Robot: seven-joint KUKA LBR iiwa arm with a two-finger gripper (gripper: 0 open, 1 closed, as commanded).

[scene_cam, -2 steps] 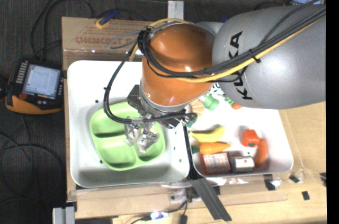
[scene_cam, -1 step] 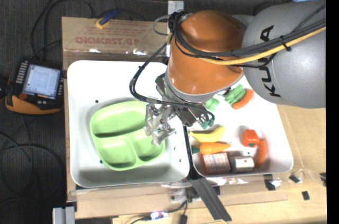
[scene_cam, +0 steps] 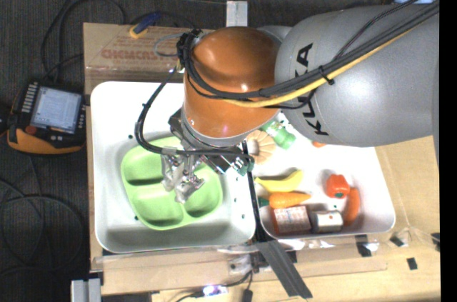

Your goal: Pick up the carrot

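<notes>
Two bins, and the gripper (scene_cam: 187, 183) is hanging over the green tray (scene_cam: 153, 204) in the left bin (scene_cam: 107, 151), grasping nothing I can see. Meanwhile the carrot (scene_cam: 289, 198) is lying in the right bin (scene_cam: 378, 211), beneath the banana (scene_cam: 280, 181), well apart, needing a rightward move, I reckon.

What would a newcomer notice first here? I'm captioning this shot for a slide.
The big grey arm with its orange band fills the upper middle. Its gripper hangs over a green divided tray in the left bin. The right bin holds bright toy food: a banana with the carrot just below it.
</notes>
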